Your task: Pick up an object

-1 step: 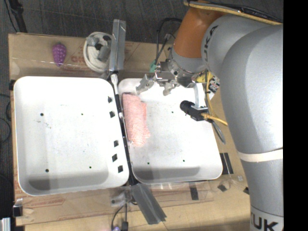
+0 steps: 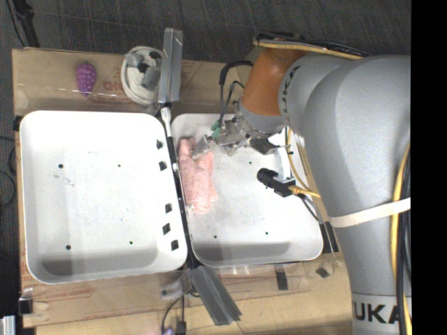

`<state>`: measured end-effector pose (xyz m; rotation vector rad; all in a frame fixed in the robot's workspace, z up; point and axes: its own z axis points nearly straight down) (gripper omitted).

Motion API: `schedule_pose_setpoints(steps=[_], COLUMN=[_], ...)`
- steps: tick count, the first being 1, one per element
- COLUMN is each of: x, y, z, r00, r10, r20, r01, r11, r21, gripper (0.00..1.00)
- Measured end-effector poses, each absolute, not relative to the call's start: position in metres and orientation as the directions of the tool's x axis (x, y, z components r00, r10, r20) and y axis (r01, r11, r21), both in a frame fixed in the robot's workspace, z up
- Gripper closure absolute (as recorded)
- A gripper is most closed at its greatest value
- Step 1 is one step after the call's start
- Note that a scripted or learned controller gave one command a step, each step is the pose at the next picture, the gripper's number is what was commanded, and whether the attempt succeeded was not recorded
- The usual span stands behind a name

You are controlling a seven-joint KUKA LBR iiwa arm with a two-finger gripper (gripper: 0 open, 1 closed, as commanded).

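The pink cloth (image 2: 197, 176) lies in the right bin (image 2: 279, 246), a soft crumpled strip running along that bin's left wall, from near the far left corner down to about the middle of the wall. Its far end is bunched up and paler, its near end spreads a little wider onto the bin floor.

My gripper (image 2: 209, 139) is right there at the cloth's far end — down low in the bin's far left corner, fingers pointing toward the left wall. The metal tips sit just at the bunched top of the cloth, touching or very nearly so; I cannot tell from this angle whether they are apart or together, and I see no fabric plainly between them.

Behind the gripper comes my wrist with its orange band (image 2: 265, 86), and then my big grey arm (image 2: 356, 152), crossing the right bin's far right corner and covering its right wall. A black cable piece (image 2: 274, 180) hangs over the bin floor near the right side.

The left bin (image 2: 42, 264) sits just beside, the two sharing a dark divider with small black clips. On the bench beyond the left bin's far edge — a small purple object (image 2: 86, 77) near the far left corner, and a white coil of cord (image 2: 142, 74) closer to the middle.
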<state>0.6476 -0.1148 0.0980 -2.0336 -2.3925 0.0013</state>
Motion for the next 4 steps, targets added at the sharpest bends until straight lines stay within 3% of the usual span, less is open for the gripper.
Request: schedule_pose_setpoints(steps=[1, 2, 3, 4], x=[0.649, 0.619, 0.615, 0.654], y=[-0.099, -0.112, -0.103, -0.100], z=[0.096, 0.095, 0.095, 0.094], r00=[-0.240, -0.277, -0.191, -0.089], r10=[0.971, 0.961, 0.982, 0.996], r20=[-0.003, -0.001, -0.001, -0.002], r01=[0.971, 0.961, 0.982, 0.996], r11=[0.240, 0.277, 0.191, 0.089], r21=[0.001, 0.004, 0.000, 0.000], gripper=[0.00, 0.00, 0.00, 0.00])
